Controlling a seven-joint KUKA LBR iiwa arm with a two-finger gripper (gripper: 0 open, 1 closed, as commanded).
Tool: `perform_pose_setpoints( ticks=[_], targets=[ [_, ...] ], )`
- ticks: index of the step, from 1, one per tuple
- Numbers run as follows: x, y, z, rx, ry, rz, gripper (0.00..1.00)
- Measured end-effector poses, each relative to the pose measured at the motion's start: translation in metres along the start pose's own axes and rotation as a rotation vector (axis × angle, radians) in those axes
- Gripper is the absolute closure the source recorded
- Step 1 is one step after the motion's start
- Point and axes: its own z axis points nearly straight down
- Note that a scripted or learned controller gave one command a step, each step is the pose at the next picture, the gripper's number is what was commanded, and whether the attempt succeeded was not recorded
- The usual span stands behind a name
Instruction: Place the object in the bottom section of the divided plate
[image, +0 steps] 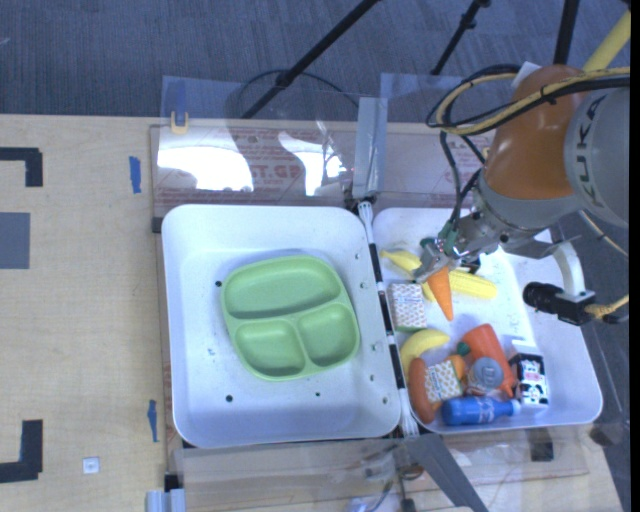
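Arm reaches in from the right, orange band (535, 125) up top, gripper (440, 262) low over the right bin (585, 375), near its upper-left area. The fingers (432, 252) are closed down to a narrow gap on the thick top end of a small orange carrot (440, 292), which hangs from them point-down and tilted slightly right. Carrot looks pinched between the fingers; whether its tip touches the bin floor I can't tell.

Left bin (190, 330) holds the green divided plate (290, 317), roughly centred and rotated a bit. One long section along its upper edge, two smaller sections along the lower edge. Nothing lies in any section. Carrot is well apart from the plate, across the wall between the bins.

Right bin clutter: yellow banana-like piece (401, 261) just left of the gripper, another yellow piece (472, 286) just right of the carrot, touching or nearly so. Patterned white-and-red packet (407, 305) below-left of the carrot. Yellow lemon-shaped thing (424, 343) under that. Lower down a pile: orange-red items (487, 345), a second patterned packet (442, 380), a grey round cap (487, 374), a blue bottle (476, 410) lying on its side along the bottom edge, a black-and-white small box (530, 378) at lower right.

Desk (80, 330) is light wood with black corner marks and blue tape bits.
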Motion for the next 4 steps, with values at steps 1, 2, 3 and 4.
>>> perform_pose_setpoints(
  ticks=[1,2,3,4],
  targets=[
    [0.083,0.012,0.015,0.000,0.000,-0.412,1.00],
    [0.083,0.012,0.015,-0.001,0.000,-0.411,0.00],
    [0.073,0.097,0.014,-0.005,-0.004,-0.341,0.00],
    [0.099,0.035,0.015,0.001,0.000,0.066,0.00]
  ],
)
